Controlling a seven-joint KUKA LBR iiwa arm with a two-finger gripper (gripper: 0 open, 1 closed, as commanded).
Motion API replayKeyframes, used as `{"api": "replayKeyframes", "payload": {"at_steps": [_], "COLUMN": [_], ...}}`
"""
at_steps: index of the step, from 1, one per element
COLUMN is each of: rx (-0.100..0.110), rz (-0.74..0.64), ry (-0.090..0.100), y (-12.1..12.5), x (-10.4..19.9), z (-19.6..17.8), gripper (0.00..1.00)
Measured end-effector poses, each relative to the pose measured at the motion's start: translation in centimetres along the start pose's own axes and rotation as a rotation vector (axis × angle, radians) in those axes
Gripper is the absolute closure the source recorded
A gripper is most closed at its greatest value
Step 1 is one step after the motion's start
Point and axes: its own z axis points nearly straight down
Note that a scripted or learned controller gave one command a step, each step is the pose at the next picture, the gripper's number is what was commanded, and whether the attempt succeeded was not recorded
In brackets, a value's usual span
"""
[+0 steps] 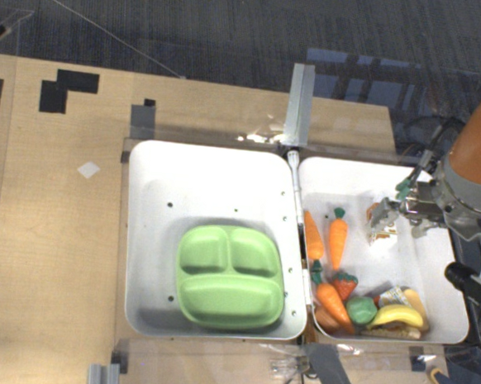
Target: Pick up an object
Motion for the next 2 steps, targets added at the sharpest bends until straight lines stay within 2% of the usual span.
{"api": "replayKeyframes", "payload": {"at_steps": [1,2], "rx": [0.001,-0.004], "rz": [0.026,-0.198], "ry": [0.000,-0.001], "y": [5.8,4.4], "x": [0.4,1.0], "z": [8.8,16.0], "gripper": [0.00,0.00]}}
